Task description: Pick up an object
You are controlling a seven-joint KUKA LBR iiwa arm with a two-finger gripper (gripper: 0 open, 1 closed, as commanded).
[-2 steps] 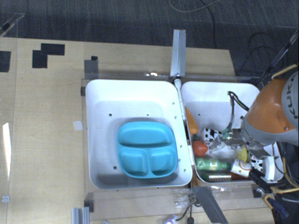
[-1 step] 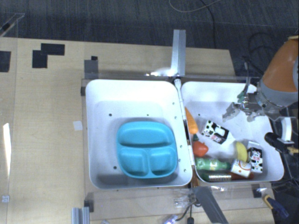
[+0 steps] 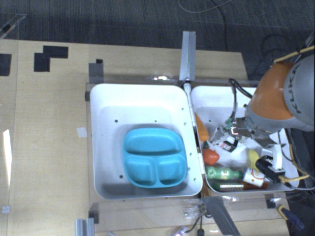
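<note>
Right bin: red tomato (round, glossy), green bottle lying flat.

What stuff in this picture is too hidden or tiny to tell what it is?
- Gripper: the camera view looks past the bulky wrist, so the fingertips are a small dark clutter over the right bin.
- Small black-and-white item: too small to name.
- Yellow object: partly covered by the arm.
- Bottle with red label: its right end sits behind a black part.
- Right bin's right wall: hidden by the arm.
</note>
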